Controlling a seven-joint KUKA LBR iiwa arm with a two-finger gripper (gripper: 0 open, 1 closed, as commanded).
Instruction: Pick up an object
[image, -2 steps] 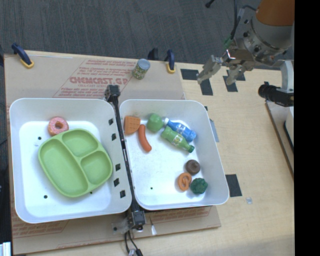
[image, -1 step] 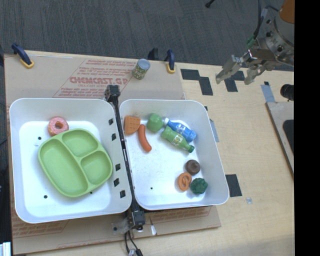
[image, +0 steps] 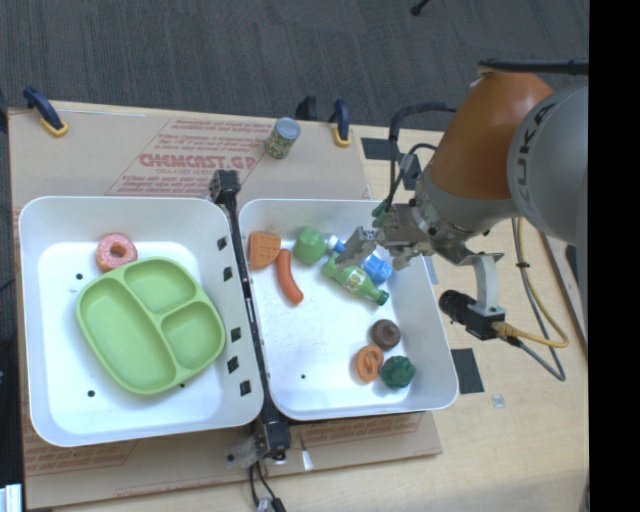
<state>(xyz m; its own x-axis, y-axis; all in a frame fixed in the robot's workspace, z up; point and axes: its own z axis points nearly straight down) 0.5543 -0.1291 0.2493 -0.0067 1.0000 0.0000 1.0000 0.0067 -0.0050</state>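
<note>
Landmark: right bin (image: 300, 395) – all places below were taken from it.
Gripper (image: 372, 247): hung over the bin's upper right part, directly above the green bottle (image: 356, 279); whether it stood apart or together could not be told.
Green bottle: lay on its side near the bin's right wall, beside a blue-and-white item (image: 376, 265).
Long axis: ran on a slant, upper left to lower right – cap end seemingly toward the lower right.
Neighbours: green ball (image: 309, 244) and orange sausage (image: 289, 276) toward the bin's middle, apart from the bottle.
Step advice: close across the bottle's short width, at mid-body, clear of the blue-and-white item.
</note>
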